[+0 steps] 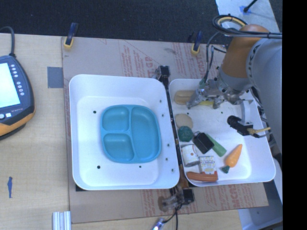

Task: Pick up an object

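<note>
Over the right bin (259,174) you're hovering the gripper (207,98), jaw state I cannot tell; carrot (233,155) looks light, stiff, slick: grab mid-body.

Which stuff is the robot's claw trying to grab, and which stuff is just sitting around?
For the job: claw, carrot, hot dog, black block, green ball, all in the right bin.

Just lying about: blue plate in the left bin, orange handheld screen.
</note>
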